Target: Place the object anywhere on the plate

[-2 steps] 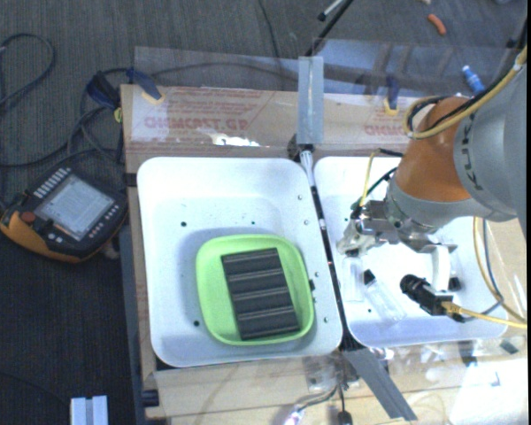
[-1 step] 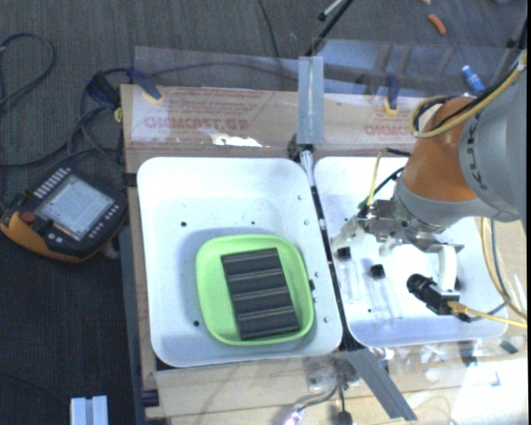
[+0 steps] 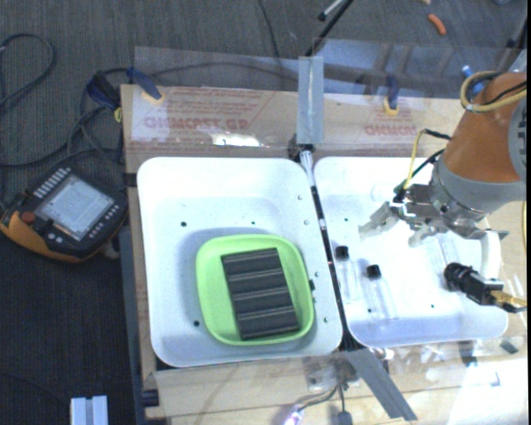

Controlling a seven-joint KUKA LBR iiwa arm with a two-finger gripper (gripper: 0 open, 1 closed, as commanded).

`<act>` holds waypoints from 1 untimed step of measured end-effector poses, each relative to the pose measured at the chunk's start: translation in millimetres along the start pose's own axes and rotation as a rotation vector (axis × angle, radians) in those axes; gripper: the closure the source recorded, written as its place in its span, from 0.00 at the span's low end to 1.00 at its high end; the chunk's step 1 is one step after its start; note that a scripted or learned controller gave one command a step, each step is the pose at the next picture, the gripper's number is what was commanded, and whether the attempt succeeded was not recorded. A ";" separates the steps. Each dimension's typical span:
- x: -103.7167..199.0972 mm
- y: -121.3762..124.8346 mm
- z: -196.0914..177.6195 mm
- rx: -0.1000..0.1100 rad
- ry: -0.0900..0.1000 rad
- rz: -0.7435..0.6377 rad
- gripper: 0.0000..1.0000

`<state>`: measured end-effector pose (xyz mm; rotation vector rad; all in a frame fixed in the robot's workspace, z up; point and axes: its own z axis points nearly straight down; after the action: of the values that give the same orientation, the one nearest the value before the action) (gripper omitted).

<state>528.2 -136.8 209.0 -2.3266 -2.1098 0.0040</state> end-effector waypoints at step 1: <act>47.1 28.4 -54.3 -0.002 0.000 -0.029 0.00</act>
<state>561.2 -92.6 263.2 -2.2961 -2.1448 0.0021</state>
